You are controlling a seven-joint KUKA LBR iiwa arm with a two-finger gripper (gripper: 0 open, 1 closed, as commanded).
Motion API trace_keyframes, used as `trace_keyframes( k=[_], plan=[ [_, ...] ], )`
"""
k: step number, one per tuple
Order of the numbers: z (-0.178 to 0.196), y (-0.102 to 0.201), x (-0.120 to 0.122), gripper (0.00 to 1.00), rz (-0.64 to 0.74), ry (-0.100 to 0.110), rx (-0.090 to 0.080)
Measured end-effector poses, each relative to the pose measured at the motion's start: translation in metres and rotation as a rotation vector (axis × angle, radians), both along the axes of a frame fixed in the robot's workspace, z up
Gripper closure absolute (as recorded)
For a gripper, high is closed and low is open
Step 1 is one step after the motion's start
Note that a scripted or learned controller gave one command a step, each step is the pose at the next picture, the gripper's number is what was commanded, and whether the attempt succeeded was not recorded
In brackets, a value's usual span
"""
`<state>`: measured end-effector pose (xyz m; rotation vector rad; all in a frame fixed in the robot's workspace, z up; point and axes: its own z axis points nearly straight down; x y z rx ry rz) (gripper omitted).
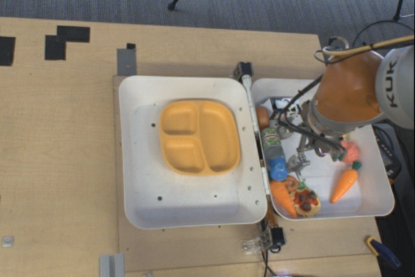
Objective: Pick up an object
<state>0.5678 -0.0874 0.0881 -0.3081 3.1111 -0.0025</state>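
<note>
My gripper hangs low in the right bin, under the arm's orange band. It sits just right of a blue-capped bottle lying along the bin's left wall. Below it lie an orange carrot and a round pizza-like toy. A second carrot with a green top lies to the right, with a pink toy above it. A brown oval toy rests near the bin's upper left. Nothing visibly hangs from the gripper.
The left bin holds a yellow divided plate. A ridge separates the two bins. The arm's body covers the upper middle of the right bin. Cables and a clip lie at the bench's front edge.
</note>
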Motion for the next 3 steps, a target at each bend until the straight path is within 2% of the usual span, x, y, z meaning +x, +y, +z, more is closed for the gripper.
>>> trace_keyframes(
  k=[1,2,3],
  plan=[
    [0.000,0.005,-0.024,0.00,-0.086,-0.002,0.001],
    [0.000,0.000,-0.055,0.00,-0.045,-0.003,0.000],
    [-0.001,-0.054,0.015,0.00,-0.041,0.004,-0.001]
  ],
)
